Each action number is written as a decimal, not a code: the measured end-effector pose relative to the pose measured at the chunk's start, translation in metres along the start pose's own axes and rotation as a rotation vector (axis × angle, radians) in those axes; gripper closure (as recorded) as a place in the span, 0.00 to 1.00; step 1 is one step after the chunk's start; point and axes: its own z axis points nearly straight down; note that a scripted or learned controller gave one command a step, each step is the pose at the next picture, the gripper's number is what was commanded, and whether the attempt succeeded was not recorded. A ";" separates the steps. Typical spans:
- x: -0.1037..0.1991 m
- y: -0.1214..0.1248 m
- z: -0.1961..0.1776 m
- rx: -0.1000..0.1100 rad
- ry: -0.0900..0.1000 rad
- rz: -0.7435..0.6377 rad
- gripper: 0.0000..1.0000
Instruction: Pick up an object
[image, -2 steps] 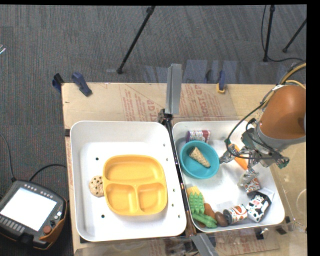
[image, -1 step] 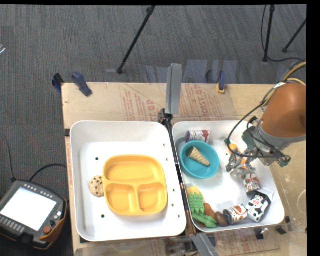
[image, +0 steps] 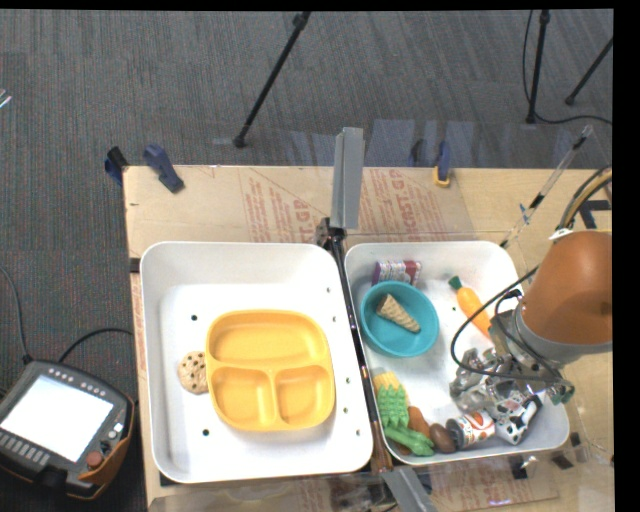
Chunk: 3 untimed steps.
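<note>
My gripper hangs low over the front right corner of the right bin, beneath the orange wrist band. Just below it lie a small red and white can and a black and white toy; I cannot tell whether it touches either. A brown piece and green toy vegetables lie along the bin's front left. Further back, a teal bowl holds a tan cone. An orange carrot-like toy and a small lying can sit near the back.
The left bin bears a yellow divided plate with a cookie beside its left edge. A grey post stands behind the divide between the bins. Cables loop beside the wrist on the right.
</note>
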 end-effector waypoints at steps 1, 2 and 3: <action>-0.001 0.003 -0.008 -0.004 0.001 -0.006 1.00; -0.002 0.006 -0.016 -0.008 0.004 -0.011 1.00; -0.048 -0.047 -0.025 0.002 -0.005 0.291 1.00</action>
